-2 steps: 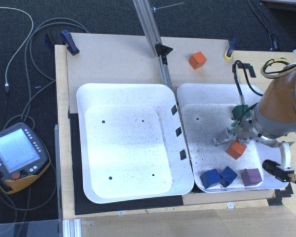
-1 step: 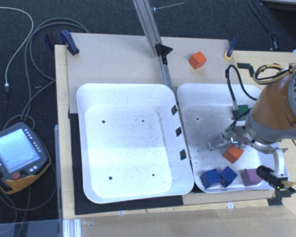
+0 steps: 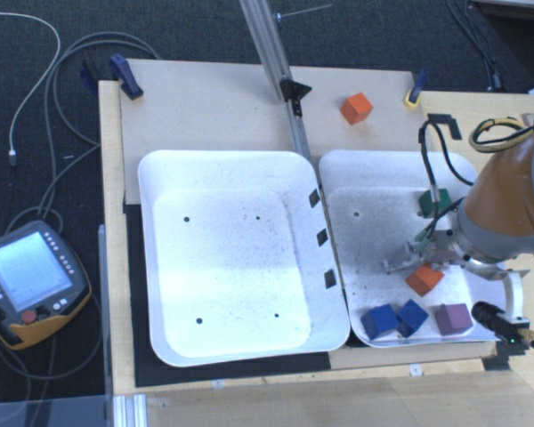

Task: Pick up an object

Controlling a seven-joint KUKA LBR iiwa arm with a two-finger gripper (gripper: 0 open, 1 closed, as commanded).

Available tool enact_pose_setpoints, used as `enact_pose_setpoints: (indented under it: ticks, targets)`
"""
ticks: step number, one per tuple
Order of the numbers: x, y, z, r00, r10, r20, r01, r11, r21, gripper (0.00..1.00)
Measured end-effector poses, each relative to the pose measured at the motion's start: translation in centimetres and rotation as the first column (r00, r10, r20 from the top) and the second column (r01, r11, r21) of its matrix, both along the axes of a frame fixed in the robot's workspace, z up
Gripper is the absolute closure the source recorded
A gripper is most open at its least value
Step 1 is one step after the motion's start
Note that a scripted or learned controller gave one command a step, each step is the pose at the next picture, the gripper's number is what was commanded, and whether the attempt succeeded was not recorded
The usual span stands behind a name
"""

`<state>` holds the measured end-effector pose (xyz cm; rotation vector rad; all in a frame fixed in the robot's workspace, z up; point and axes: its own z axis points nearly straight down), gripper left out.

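Both bins are white, speckled with fine dark flecks — the left bin (image 3: pixel 227 256) also carries a few black dots, and the right bin (image 3: pixel 374 216) the same speckle. In the right bin lie an orange block (image 3: pixel 424 279), two blue blocks (image 3: pixel 380 320) (image 3: pixel 413 317), a purple block (image 3: pixel 453 318) and a green piece (image 3: pixel 430 203). Another orange cube (image 3: pixel 357 108) sits on the pale tan desk (image 3: pixel 214 105). The arm (image 3: pixel 507 207) shows its orange band over grey — blue clamps (image 3: pixel 125 75) grip the desk's edge.

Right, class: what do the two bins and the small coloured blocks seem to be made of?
The bins, left and right, look like moulded white plastic: smooth, rounded rims, slight sheen. The blocks, such as the purple block and the orange cube on the bench, look matte and solid-coloured, perhaps foam or painted wood; I can't tell which.
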<state>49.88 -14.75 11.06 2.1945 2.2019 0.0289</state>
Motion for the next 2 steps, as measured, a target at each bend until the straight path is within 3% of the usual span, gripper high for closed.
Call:
enact_pose_setpoints:
  ticks: [2]
  targets:
    - [-0.77, -0.88, -0.03, 1.0, 0.002, -0.002, -0.002, 1.0, 0.001, 0.0]
